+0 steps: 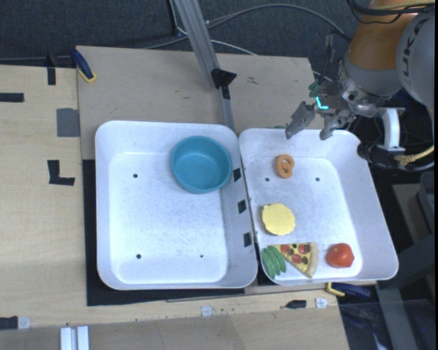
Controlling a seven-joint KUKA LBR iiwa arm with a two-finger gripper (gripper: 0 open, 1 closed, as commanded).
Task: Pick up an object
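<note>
My gripper (311, 125) hangs over the far edge of the right bin (365, 195), fingers spread apart and nothing between them. Just below it and to the left lies a small orange pretzel-shaped toy (284, 165). Further toward the front sit a yellow round piece (278, 219), a pizza slice (301, 256), a green pea pod (273, 260) and a red tomato (340, 255). A blue bowl (200, 164) stands at the far side of the left bin (131, 224).
A slanted grey metal pole (201, 42) crosses above the bench and ends near the gap between the bins. Cables run along the dark floor behind. Black tape marks lie on the bench at the left.
</note>
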